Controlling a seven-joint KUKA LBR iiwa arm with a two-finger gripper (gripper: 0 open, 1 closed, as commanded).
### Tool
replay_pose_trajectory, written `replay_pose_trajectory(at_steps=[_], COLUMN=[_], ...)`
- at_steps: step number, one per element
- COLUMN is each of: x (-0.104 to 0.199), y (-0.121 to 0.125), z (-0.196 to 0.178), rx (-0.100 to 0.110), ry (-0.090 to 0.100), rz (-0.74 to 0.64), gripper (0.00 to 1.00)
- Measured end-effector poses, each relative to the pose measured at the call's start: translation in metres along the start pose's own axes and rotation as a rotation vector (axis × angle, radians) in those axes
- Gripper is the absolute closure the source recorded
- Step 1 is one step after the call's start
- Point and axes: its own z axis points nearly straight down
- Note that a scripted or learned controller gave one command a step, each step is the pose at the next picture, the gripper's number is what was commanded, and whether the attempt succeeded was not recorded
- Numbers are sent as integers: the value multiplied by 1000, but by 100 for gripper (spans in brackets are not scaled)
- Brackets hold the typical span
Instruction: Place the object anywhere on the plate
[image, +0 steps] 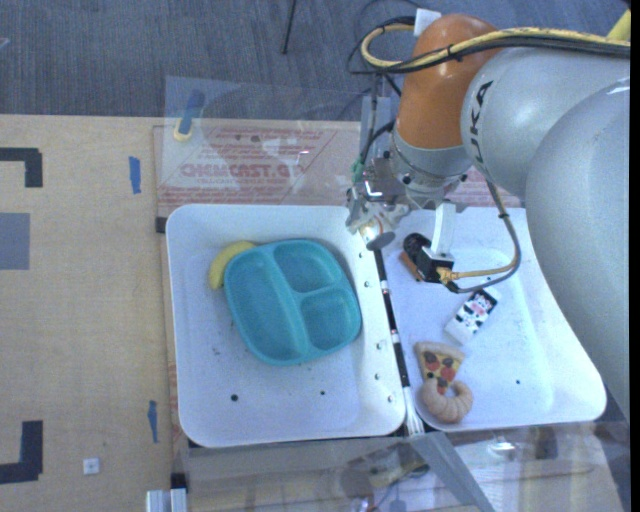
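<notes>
A teal divided plate lies in the left bin, with nothing on it. A yellow banana pokes out from under the plate's far left edge. My gripper hangs over the far end of the divider between the two bins, just right of the plate's far right corner. No object is visible in it. In the right bin lie a small white and black toy, a pizza slice toy and a tan ring-shaped pastry.
A clear plastic sheet with red print lies behind the left bin. The divider ridge runs between the bins. The arm's grey body covers the far right of the right bin.
</notes>
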Motion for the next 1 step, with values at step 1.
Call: replay_pose_trajectory(at_steps=[1], x=[72], y=[-13], z=[21], rx=[4], ry=[1], rz=[-330], gripper=[100])
